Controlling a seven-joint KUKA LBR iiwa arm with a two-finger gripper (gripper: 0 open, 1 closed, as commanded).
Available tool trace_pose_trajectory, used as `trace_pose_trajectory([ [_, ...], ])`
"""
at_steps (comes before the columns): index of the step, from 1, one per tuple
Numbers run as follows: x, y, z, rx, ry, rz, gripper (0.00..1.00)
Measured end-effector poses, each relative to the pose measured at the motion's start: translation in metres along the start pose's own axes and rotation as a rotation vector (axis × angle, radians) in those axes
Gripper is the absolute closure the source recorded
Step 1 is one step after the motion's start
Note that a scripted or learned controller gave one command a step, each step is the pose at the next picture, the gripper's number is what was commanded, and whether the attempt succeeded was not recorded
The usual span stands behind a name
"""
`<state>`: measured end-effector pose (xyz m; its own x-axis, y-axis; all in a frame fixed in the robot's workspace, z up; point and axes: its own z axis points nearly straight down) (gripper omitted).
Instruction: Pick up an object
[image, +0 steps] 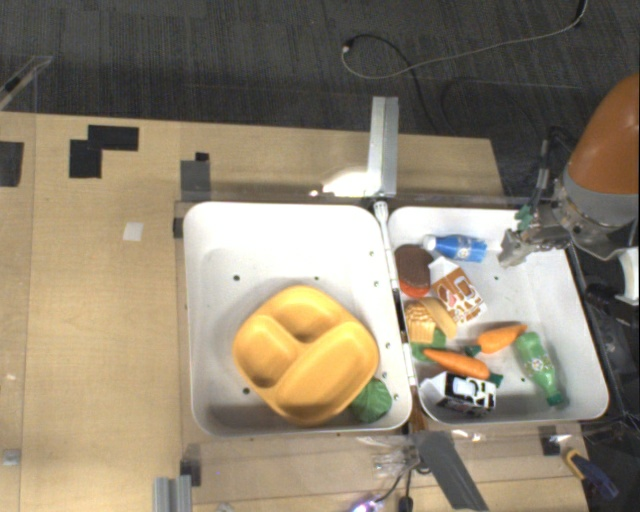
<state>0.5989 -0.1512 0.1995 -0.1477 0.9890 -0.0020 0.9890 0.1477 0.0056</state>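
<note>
On the left, a big yellow plate with sections (305, 355) is seen lying in the left bin (215, 250), and a small green leafy thing (373, 401) is tucked right against its lower right side. In the right bin (585, 400), many small toys are crowded along the left wall. A brown round thing (412, 264) is seen there, with a bread-like piece (421, 322) and a small snack box (458, 296) just below it. A blue and white bottle (458, 246) is laid on its side near the top. Lower down, two orange carrots (478, 350) are laid near each other, a black and white thing (468, 393) is set under them, and a green bottle (538, 366) is laid toward the right. The gripper (522, 240) is seen at the top right of this bin, just beside the blue and white bottle, and nothing is seen held in it. It cannot be told whether the jaws are apart or together. The step in hand is judged to be the reach, with no toy picked yet. For the next move, the gripper would need to be brought over one toy, perhaps the nearby bottle, lowered around it and closed.
</note>
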Motion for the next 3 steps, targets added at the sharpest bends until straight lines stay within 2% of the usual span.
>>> trace_pose_trajectory([
  [1, 0.01, -0.034, 0.108, -0.006, -0.001, 0.131, 1.0],
  [2, 0.092, 0.08, 0.002, -0.002, 0.001, 0.13, 1.0],
  [3, 0.065, 0.082, -0.023, 0.0, 0.0, 0.232, 1.0],
])
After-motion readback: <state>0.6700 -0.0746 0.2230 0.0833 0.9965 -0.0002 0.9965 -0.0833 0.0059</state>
